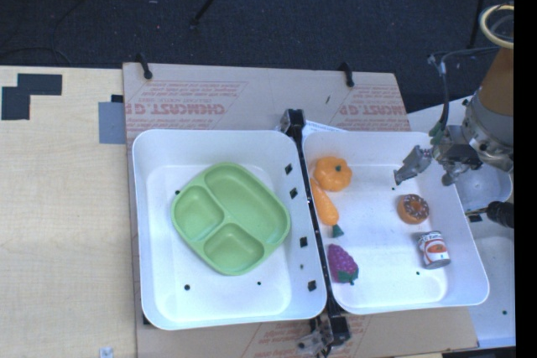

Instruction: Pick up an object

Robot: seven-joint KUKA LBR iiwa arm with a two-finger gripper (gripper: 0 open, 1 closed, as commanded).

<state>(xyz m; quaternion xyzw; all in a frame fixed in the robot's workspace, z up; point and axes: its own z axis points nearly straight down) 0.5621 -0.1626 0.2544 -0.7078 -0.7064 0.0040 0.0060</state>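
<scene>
The right bin holds an orange pumpkin-like toy and a carrot along its left side. A purple grape bunch lies lower down. A brown donut and a small red-and-white can rest near the bin's right side. My gripper hovers over the upper right of this bin, just above the donut in the view. It is open and nothing sits between its fingers.
The left bin holds a green divided plate. A black divider runs between the two bins. Cardboard lies under both bins, on a wooden bench top.
</scene>
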